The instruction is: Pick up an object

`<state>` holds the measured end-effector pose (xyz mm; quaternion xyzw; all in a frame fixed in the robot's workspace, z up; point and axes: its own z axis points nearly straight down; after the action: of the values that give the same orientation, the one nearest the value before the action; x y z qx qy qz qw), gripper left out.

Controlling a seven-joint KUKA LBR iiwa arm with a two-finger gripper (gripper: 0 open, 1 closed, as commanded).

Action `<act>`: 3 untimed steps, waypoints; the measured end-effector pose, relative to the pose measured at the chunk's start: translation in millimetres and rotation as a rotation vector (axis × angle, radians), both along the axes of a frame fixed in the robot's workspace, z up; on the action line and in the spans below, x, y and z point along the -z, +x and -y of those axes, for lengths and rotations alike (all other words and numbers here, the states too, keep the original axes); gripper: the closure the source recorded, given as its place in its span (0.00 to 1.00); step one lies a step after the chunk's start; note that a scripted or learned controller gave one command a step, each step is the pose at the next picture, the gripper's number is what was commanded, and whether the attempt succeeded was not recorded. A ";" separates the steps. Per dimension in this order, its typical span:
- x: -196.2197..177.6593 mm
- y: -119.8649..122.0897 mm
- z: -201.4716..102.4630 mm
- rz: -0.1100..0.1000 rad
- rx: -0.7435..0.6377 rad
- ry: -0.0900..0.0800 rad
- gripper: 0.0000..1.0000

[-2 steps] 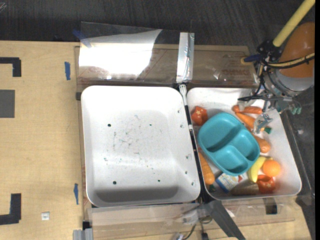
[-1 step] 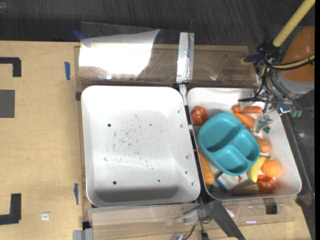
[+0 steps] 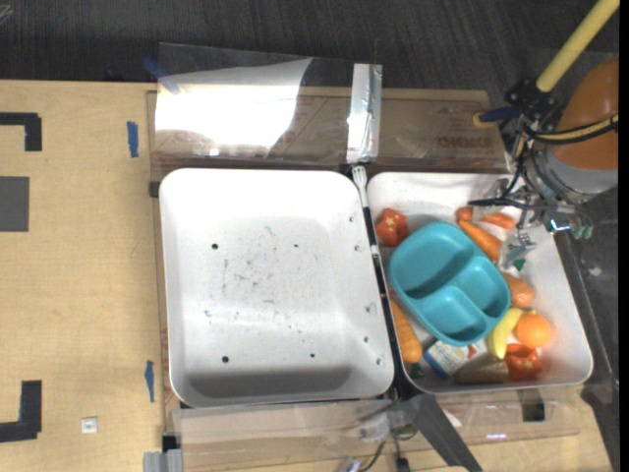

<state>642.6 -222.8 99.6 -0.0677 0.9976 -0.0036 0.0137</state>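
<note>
Fingers [image 3: 518,249] low in the right bin [image 3: 575,293], state unclear; carrot [image 3: 479,235] just left, dish [image 3: 450,281] crowding — likely glancing off it.

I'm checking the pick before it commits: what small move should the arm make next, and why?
Probably a short descent straight down. The gripper sits over the right bin, above the carrot beside the blue divided dish, and nothing shows between its fingers.

One fixed camera above the bench [image 3: 69,264], angled down over both white bins [image 3: 187,264], moderately near.
</note>
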 end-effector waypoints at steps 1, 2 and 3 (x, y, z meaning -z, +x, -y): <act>0.2 -18.1 0.6 0.002 0.015 -0.001 0.00; 1.4 5.6 -18.5 -0.022 0.192 -0.007 0.00; 2.1 10.7 -17.3 -0.032 0.213 -0.002 0.00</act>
<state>653.3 -205.5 97.4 0.0385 0.9992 -0.0052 -0.0026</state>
